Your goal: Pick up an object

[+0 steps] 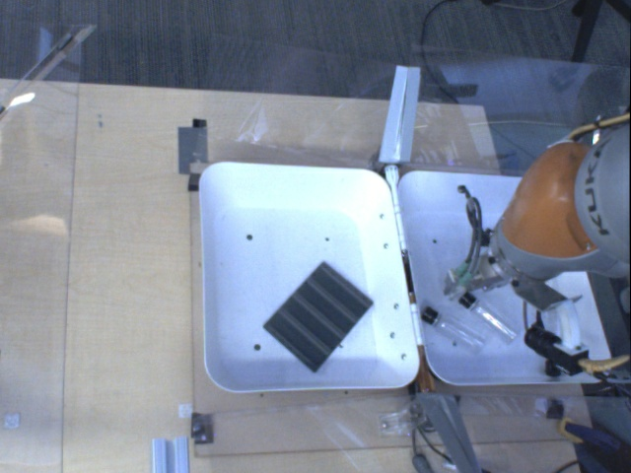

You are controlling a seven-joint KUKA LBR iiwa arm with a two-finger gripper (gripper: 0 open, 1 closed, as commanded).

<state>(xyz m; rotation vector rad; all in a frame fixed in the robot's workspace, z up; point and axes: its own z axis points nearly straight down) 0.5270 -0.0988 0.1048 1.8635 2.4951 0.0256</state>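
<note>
Tool point(471, 286): low in the right bin point(444, 358), at about 9 o'clock from the orange wrist band point(542, 210); opening cannot be made out against the clutter, nothing seen held between its tips.
Arm: reaches in from 3 o'clock, bulk covering the right half of the right bin.
Dark ribbed slab point(318, 316): flat on the floor of the left bin point(222, 264), toward 6 o'clock of that bin, turned diagonal; well apart from the tool, across the divider.
Clear pieces point(473, 328): small see-through items on the right bin floor, just beside the tool at its 6 o'clock; exact shape too faint to tell.
Small black bit point(430, 315): near the right bin's left wall, 8 o'clock from the tool.
Tabletop point(99, 264): pale wood; clear sheeting laid over it, glare patches near 11 o'clock.
Stage, judged: grasp attempt over the clear pieces, lift not yet made.
Risk one: clear pieces lie flat and slick; likely to skid out sideways on closing, leaving an empty pinch.
Risk two: pieces sit close together; a closing stroke could nudge one into another and scatter both.
Risk three: tips pressed hard onto the bin floor could scrape or jam.
Risk four: dangling cable by the wrist could snag during the lift.
</note>
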